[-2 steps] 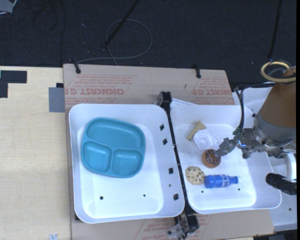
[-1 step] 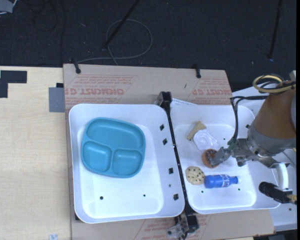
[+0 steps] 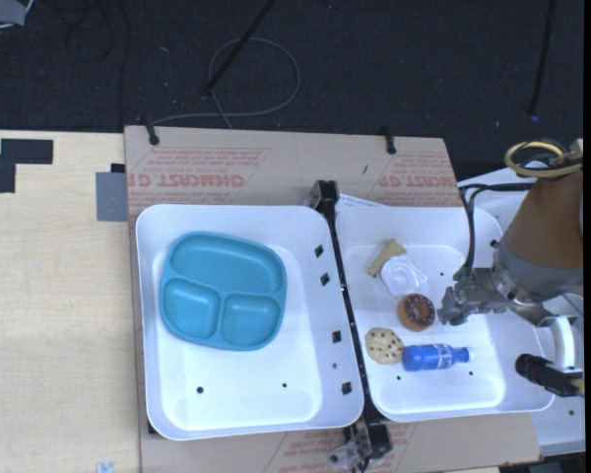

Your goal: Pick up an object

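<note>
The arm's jaws (image 3: 451,308), their opening impossible to tell from above, hover in the right bin (image 3: 492,387) just right of a brown doughnut (image 3: 416,311). A cookie (image 3: 383,345) and a blue bottle (image 3: 433,357) lie nearer, a white cup (image 3: 404,276) farther. The bottle looks light, stiff and apt to roll; its mid-body suits a grip. The bin's walls limit room rightward; a blue tray (image 3: 223,290) sits in the left bin (image 3: 167,402).

Blue tray (image 3: 223,290), blue bottle (image 3: 433,357)
</note>
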{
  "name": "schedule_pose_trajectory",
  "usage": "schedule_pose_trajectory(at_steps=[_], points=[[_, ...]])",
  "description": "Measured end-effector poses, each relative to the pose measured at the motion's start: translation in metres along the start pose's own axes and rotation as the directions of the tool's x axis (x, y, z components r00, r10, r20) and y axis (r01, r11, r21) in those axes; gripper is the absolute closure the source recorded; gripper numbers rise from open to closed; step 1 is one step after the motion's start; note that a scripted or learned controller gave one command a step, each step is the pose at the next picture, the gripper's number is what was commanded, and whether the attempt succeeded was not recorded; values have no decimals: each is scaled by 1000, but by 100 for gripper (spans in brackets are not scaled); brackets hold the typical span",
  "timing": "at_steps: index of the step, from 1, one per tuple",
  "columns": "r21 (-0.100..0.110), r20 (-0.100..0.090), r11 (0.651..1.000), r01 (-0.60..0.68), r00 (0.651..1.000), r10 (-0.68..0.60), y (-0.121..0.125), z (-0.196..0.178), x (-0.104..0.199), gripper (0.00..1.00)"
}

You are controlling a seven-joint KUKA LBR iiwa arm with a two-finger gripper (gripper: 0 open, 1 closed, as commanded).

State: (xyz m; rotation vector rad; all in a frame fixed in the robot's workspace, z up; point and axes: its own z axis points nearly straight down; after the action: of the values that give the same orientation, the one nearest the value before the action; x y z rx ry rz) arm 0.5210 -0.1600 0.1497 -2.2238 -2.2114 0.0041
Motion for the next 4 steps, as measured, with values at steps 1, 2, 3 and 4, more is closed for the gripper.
schedule_pose_trajectory(at_steps=[1, 2, 3, 4], points=[[-8, 3, 1000, 6, 1000, -6, -3, -62, 1, 100], [-4, 1, 1000, 5, 1000, -5, -4, -66, 0, 100], [-4, 0, 1000, 11, 1000, -11, 12, -77, 51, 100], [-2, 0, 1000, 10, 1000, -10, 27, -66, 101, 100]])
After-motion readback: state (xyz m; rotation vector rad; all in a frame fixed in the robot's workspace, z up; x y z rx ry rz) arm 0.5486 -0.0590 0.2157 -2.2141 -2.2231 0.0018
